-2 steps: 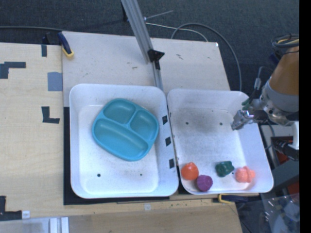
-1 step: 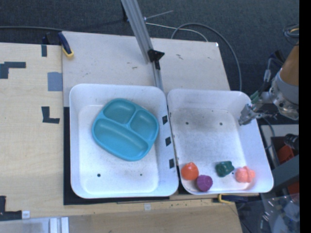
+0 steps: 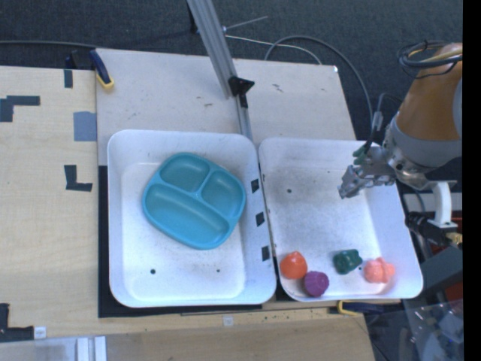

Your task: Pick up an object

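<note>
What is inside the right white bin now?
Four small items along the near wall of the right bin: orange, purple, dark green, pink. The gripper hovers above.

A blue divided plate [image 3: 195, 199] lies tilted in the left bin [image 3: 120, 216] (white, shallow).

Arm [image 3: 428, 119]: cut off by the right edge behind the gripper [image 3: 352, 185] — only the orange band and grey wrist show.
Fingers: too small and blurred to tell apart.
Right bin [image 3: 316, 164]: its far right rim, under the wrist, is hidden.
Green object [image 3: 347, 261]: below the gripper — too small to tell what it is.
Clutter [image 3: 436, 307]: below and right of the gripper, dark and cut off.
</note>
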`<state>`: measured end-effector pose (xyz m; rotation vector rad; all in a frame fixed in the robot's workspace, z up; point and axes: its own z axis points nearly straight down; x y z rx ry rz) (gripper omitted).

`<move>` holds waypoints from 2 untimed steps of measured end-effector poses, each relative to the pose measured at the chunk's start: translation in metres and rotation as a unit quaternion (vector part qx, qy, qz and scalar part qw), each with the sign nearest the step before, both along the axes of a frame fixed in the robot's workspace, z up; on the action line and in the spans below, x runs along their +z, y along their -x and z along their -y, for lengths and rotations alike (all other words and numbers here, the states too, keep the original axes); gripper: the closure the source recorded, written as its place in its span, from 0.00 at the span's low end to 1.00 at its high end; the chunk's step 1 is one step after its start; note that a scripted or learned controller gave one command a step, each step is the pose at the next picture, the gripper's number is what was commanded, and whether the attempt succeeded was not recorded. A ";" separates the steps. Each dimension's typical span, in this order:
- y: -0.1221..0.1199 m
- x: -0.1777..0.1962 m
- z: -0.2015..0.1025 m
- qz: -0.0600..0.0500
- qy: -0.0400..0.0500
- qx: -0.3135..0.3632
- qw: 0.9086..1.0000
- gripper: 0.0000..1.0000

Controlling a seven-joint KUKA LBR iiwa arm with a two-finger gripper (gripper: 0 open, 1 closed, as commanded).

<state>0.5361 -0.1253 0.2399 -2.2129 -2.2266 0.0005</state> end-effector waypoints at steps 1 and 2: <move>-0.005 -0.013 -0.053 0.000 0.000 0.000 1.000 1.00; -0.002 -0.023 -0.108 -0.001 0.000 0.000 1.000 1.00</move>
